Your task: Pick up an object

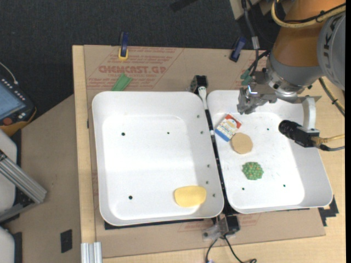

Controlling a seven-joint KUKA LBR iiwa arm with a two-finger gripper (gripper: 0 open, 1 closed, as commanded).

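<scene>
Gripper hung over right bin, far end; finger state couldn't be told. Below it: small white-blue packet, tilted, touching tan round disc; knobbly green ball nearby.

Red "CHEMCAST GP" print on cardboard sheet under the bins

Two shallow white bins, the left bin and the right bin, sit side by side on a brown cardboard sheet printed with red lettering. A blue-and-yellow clamp and a second blue clamp grip the sheet's far edge. A strip of green tape lies on the cardboard just beyond the left bin. Black clips sit at the seam between the bins. Dark carpet lies beyond the bench.
</scene>
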